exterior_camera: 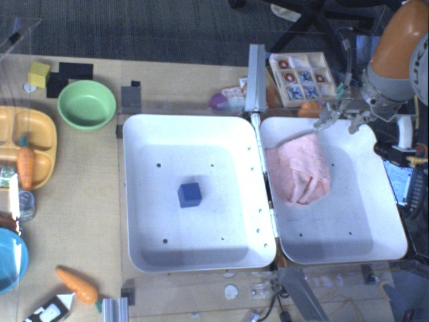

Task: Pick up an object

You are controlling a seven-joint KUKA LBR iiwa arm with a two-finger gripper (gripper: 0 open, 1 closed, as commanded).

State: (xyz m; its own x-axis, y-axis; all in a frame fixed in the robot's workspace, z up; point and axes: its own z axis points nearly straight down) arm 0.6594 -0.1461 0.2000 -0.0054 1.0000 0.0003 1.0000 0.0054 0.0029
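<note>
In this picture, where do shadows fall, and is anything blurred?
Camera view: soft shadow lies along the near walls of the left bin and right bin; the blue cube looks slightly soft; the end effector is blurred.

At far left on the wooden bench, a round green plastic bowl (86, 104), with a small yellow block (39, 73) and a flat black rectangle (70, 75) just behind it. Below these, a yellow divided plastic tray (37, 131) holding a toy orange carrot (25, 167), and near the left bottom corner a blue round plate (11, 259), cut by the edge. Near the bottom edge a second orange toy carrot (78, 284), and behind the bins a flat box with red and blue patterned squares (301, 78) beside a small purple object (218, 100).
</note>
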